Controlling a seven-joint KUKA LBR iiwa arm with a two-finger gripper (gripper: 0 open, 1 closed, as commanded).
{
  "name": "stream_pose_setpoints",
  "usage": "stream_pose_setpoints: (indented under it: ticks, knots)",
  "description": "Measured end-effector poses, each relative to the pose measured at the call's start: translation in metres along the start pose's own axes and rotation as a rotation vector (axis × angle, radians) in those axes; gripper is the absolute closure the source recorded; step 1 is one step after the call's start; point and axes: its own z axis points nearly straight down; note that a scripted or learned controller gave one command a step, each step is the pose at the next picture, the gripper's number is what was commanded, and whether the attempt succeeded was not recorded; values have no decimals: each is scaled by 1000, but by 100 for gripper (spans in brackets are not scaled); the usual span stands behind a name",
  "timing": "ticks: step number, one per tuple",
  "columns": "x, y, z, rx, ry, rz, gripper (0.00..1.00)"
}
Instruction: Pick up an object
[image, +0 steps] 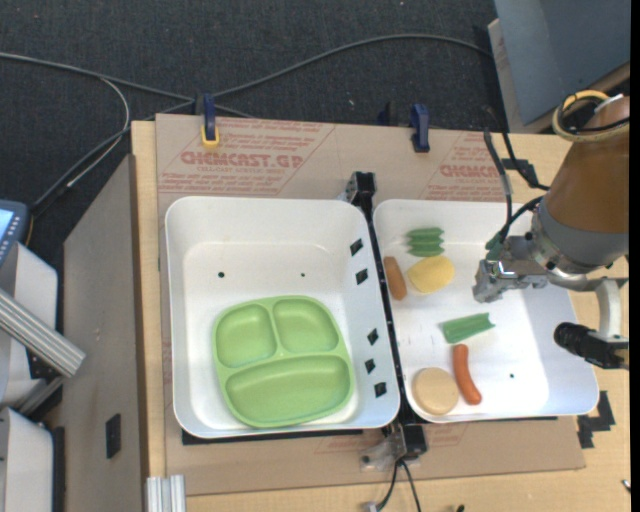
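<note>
Now, starting at the left, the left bin (190, 300) carries a green divided tray (285, 360) lying flat toward its near side, most likely parked there as a drop-off spot. Across the divider, the right bin (530, 390) holds the candidates: a brown sausage (395, 279) right along the divider, a yellow piece (431, 274) just beside it, a ridged green piece (426, 241) behind, a flat green strip (467, 326) mid-bin, a red sausage (466, 374) and a tan round piece (435, 391) near the front. Further right, the gripper (497, 274) hangs over the bin, near the yellow piece and nothing visibly in it. The slant gives no way to tell the fingers' state.
</note>
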Motion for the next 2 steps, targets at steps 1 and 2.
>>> stream_pose_setpoints:
  ticks: [1,2]
  knots:
    - [57,13,-3,0,2,-4,100]
    - [107,14,5,4,0,0,100]
